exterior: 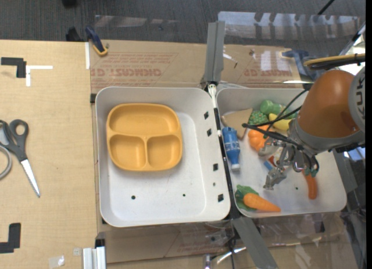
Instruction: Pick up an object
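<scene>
Near rim: right bin [325, 208] front edge sat closest to camera, left bin [157, 218] beside it.
Carrot: toy carrot [260, 203], orange with green top, lay in the right bin's front corner, long axis roughly along the front wall, leaf end toward the divider.
My gripper [274, 179]: hung over the right bin floor, pointing down toward the front, just behind and to the right of the carrot as the camera sees it.
Finger state: looked slightly parted, nothing between them, so released and empty was my read.
Key relation: carrot lay near my fingertips, toward the front and the divider side; its axis ran across my approach, so I judged a short drop forward with the fingers spanning its narrow width was what the pick called for.
Small carrot: second thin orange piece [312, 185] sat near my wrist on the outer side, standing roughly front to back.
Blue tube: blue item [232, 146] lay against the divider, long axis front to back.
Pile: green [268, 108], yellow [283, 125], orange toy [256, 139] clustered at the back, partly under my arm.
Yellow tray: divided plate [145, 136] sat in the left bin, well apart.
Bench: scissors [20, 151] far left.
</scene>
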Action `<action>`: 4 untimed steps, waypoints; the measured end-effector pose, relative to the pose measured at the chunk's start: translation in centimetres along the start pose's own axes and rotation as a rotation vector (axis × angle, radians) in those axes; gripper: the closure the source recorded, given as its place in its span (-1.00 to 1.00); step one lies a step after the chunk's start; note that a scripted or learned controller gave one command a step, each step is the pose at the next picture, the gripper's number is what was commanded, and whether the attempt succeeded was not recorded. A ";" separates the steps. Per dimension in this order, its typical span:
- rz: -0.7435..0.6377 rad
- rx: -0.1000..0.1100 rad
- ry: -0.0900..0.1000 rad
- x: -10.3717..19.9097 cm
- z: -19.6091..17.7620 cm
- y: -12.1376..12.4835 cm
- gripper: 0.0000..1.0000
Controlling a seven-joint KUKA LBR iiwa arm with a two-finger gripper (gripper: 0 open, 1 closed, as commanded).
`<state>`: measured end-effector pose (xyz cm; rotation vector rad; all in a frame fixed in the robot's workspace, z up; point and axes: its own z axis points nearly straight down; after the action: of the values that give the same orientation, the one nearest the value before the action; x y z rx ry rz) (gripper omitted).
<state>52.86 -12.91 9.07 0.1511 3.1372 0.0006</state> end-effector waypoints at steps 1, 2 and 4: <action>0.050 0.000 -0.001 -4.2 -0.1 3.5 -1.00; 0.086 0.001 -0.003 -8.5 -1.9 2.9 -1.00; 0.125 0.003 0.003 -2.4 -0.6 3.2 1.00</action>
<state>55.59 -9.95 9.72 0.3472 3.1244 -0.0031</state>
